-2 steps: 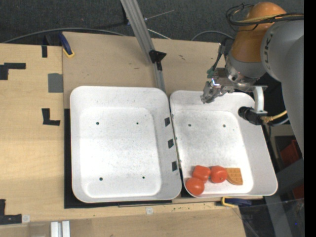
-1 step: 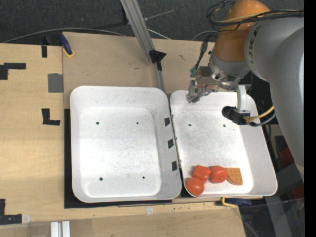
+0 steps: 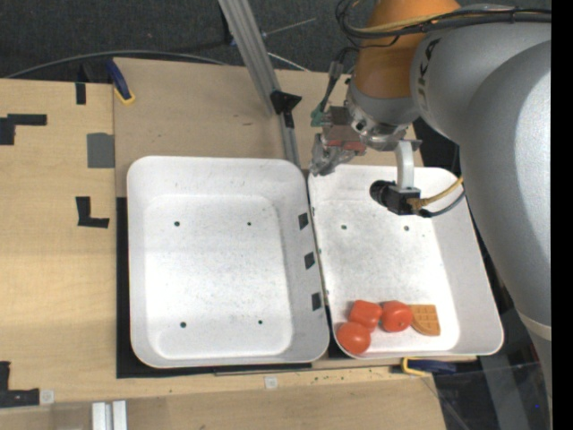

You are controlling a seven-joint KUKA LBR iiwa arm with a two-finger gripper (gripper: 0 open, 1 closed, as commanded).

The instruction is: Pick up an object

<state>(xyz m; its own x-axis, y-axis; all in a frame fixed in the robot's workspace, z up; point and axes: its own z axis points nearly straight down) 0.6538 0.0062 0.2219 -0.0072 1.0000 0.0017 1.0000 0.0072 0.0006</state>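
Gripper (image 3: 327, 161) at right bin's far-left corner; its opening cannot be told.
Three round red-orange plastic pieces (image 3: 367, 322) and tan waffle-textured block (image 3: 426, 319): opposite near edge, well apart.

Light wooden bench (image 3: 197, 106) bearing two shallow white bins (image 3: 215, 258) side by side.

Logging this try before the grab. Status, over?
Hand at right bin's far left corner, nothing seen in it. Red pieces and waffle clustered at near edge, untouched. Path between looks clear.
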